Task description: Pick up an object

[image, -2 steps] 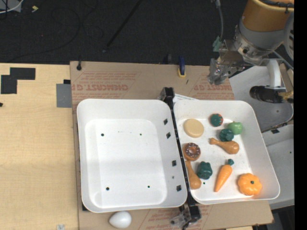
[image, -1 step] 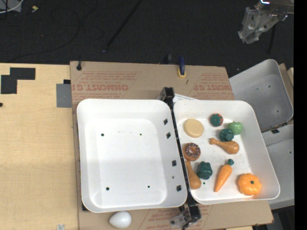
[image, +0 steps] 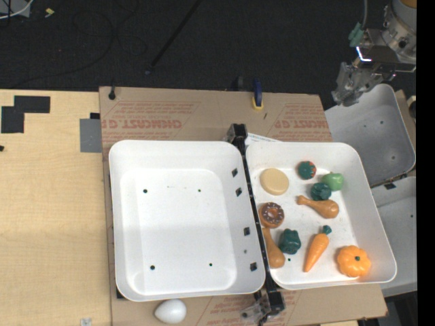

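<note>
Up at the top right corner, well above and apart from both bins, the gripper (image: 353, 85) is seen hanging over the dark floor beside a grey metal plate (image: 380, 134). Whether it is open or closed cannot be told from this slant, and nothing is seen between its tips.

Over in the right bin (image: 377, 246), the toy food is laid out. A pale round biscuit (image: 275, 180) is placed near the top left, with a chocolate doughnut (image: 272, 214) just below it. A drumstick (image: 319, 206) is set in the middle, a carrot (image: 315, 248) lower down, and a small pumpkin (image: 353, 261) near the bottom right corner. A dark green pepper (image: 290, 240) is found just beside the carrot. A red-and-green piece (image: 306, 170) and a bright green piece (image: 333, 180) are grouped near the top.

The left bin (image: 122, 202) is joined to the right one by a row of black clips. A white egg (image: 170, 311) is left on the cardboard, just outside the left bin's front edge.
</note>
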Robot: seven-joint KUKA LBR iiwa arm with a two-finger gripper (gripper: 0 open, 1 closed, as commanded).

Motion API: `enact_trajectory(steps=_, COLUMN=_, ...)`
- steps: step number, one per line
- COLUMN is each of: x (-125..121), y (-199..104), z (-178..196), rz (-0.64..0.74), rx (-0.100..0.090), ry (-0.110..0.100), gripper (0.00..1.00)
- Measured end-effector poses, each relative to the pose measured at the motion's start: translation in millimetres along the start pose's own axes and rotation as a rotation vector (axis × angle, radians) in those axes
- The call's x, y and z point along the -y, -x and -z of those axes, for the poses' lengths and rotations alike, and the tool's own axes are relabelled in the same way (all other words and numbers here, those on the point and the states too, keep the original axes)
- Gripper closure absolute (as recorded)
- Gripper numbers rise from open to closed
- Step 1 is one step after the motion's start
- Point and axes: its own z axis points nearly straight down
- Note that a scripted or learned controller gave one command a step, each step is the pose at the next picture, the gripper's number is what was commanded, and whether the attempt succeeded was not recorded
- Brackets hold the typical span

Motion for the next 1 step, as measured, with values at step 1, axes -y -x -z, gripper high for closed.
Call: enact_trajectory(steps=1, x=30.1, y=-31.5, z=80.9, rz=0.006, rx=-0.001, ry=0.017, gripper=1.0)
